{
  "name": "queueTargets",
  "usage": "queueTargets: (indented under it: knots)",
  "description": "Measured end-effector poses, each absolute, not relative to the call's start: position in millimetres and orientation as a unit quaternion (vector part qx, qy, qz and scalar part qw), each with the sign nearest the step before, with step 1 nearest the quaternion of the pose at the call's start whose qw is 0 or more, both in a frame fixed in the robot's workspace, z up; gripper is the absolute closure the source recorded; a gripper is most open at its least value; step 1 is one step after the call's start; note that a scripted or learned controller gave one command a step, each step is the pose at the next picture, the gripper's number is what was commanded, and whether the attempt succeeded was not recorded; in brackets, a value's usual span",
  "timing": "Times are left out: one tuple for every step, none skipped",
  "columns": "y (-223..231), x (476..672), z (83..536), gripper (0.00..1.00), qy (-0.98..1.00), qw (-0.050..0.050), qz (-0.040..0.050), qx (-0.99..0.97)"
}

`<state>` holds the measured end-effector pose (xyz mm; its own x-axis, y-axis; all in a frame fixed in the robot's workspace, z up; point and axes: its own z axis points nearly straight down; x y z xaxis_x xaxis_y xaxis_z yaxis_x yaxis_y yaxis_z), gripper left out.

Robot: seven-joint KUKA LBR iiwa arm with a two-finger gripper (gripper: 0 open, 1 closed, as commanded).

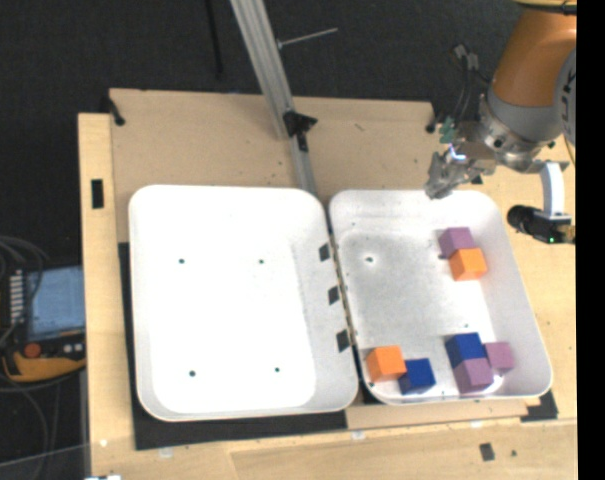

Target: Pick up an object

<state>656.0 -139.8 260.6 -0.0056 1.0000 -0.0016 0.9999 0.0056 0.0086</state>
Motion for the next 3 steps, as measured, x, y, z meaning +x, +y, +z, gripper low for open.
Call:
queueTargets:
  knots:
    - [-91, 642.6, 269, 1.0, 0.709, 0.0, 0.0007, 0.705]
    - [-37, 625.2, 254, 1.0, 0.709, -0.001, -0.0003, 0.705]
    - [16, 608.1, 260, 1.0, 0.71, -0.001, 0.0004, 0.704]
